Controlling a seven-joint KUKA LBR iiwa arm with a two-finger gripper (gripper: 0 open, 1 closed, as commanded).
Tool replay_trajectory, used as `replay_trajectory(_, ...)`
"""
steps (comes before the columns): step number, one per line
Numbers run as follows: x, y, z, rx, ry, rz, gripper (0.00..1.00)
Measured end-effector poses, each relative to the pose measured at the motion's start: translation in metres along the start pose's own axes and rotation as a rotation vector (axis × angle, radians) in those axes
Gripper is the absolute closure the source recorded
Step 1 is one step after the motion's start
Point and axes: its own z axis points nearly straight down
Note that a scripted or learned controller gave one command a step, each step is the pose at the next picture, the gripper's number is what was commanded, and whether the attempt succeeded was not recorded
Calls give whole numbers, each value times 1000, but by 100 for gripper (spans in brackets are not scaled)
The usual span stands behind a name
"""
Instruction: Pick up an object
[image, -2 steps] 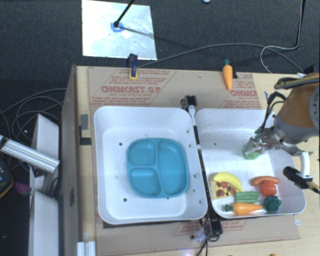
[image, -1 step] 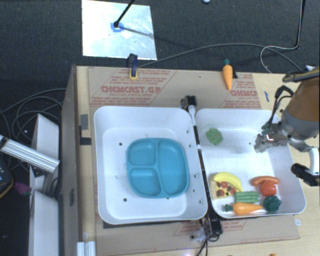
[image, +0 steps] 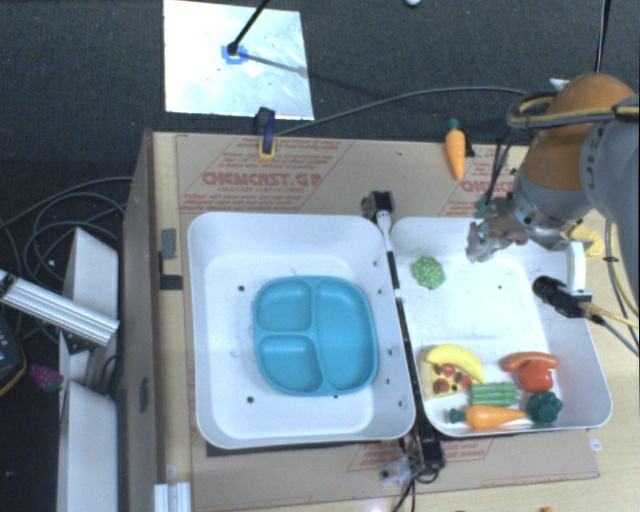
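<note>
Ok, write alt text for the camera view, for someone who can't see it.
A grey robot arm's gripper hovers over the right white bin, near a green lettuce-like toy; more toy foods cluster along that bin's near edge. The left bin holds a blue divided plate.

Bright, even overhead light — soft shadows, glare on the white bins (image: 300, 232), slightly soft focus.

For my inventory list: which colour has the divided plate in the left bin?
Light blue; the divided plate shows clearly in the camera view, inside the left bin.
</note>
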Motion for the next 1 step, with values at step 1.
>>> replay_trajectory(1, 71, 4, -24, 1, 1, -1, 100)
